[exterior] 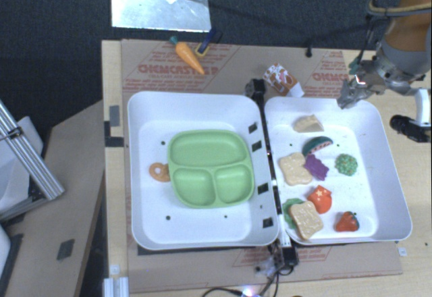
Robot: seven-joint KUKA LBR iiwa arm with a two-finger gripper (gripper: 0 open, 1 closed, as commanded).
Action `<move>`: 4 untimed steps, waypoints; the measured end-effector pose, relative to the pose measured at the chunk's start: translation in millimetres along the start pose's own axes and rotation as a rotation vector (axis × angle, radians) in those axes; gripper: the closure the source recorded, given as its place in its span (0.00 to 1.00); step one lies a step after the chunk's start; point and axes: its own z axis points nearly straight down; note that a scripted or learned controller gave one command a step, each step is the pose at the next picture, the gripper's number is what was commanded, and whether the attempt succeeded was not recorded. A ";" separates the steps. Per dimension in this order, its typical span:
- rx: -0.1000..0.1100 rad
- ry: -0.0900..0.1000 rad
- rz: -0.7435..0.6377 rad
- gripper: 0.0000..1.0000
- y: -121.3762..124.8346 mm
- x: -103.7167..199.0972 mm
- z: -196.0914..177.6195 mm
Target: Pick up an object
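The end effector hangs at the upper right of the frame, just over the far right corner of the right-hand shallow white plastic bin. It is small and blurred there, so I cannot tell how it is set, and nothing can be seen held in it. Above it the grey arm with its orange band reaches in from the right edge.

The nearest candidate is a pale beige wedge-shaped toy piece, lying in the bin's upper part, to the left of and below the end effector and apart from it. Further down the bin lie a dark green and red watermelon-slice toy, a bushy green broccoli toy, a tan toast-shaped toy touching a purple crumpled toy, a red-orange pepper-like toy, a second tan bread slice and a red strawberry-like toy.

The left-hand white bin holds a light green three-compartment plastic tray and a small orange ring-shaped toy just beside it. An orange toy carrot lies on the table beyond the bins.

As I judge it, the task is barely begun: every object rests in place, and choosing, descending, gripping and lifting all remain.
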 end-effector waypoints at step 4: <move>0.005 0.002 -0.002 1.00 -95.1 191.0 1.9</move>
